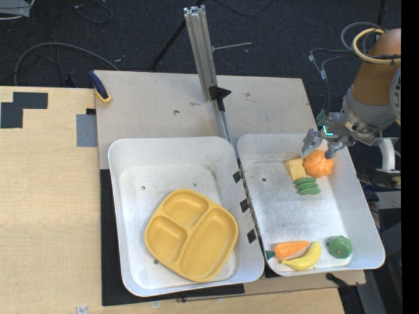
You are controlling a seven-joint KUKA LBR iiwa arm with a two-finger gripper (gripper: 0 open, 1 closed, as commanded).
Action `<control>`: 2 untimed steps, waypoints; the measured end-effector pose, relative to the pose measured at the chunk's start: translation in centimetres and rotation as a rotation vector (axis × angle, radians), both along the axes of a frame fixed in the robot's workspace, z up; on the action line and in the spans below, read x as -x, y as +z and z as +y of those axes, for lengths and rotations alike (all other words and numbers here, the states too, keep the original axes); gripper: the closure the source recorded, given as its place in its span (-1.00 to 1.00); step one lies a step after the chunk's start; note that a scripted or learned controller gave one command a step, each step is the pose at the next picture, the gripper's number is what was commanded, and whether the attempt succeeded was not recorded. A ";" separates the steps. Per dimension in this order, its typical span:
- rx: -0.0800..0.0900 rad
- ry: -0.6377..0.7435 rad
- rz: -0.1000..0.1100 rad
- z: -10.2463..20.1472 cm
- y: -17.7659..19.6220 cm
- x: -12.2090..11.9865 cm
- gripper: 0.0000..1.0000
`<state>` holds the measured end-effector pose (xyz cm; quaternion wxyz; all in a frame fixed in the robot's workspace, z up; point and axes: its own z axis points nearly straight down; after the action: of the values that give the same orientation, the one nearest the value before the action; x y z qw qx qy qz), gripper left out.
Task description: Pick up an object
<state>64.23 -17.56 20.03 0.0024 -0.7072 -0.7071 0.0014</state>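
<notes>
My gripper (pixel 321 144) hangs over the far part of the right bin (pixel 288 208), its two fingers spread open. An orange round fruit (pixel 319 166) sits just below them, its top near the fingertips, and I cannot tell whether they touch it. Against the fruit's left side lies a pale yellow block (pixel 295 169), with a green pod-shaped piece (pixel 306 186) in front of it. At the bin's near edge lie an orange carrot (pixel 290 248), a yellow banana (pixel 305 259) and a green round fruit (pixel 339 246).
The left bin (pixel 131 175) holds a yellow divided plate (pixel 191 234). A metal post (pixel 201 51) rises behind the bins, above the divider between them. The arm's grey and orange wrist (pixel 374 84) stands over the right bin's far right corner.
</notes>
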 end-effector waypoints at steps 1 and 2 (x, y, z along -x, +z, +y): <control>0.001 0.000 -0.003 0.0 0.2 -0.1 -1.00; 0.000 0.002 0.002 1.0 -5.2 0.2 -1.00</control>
<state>64.03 -16.59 14.87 0.0033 -0.7065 -0.7077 0.0022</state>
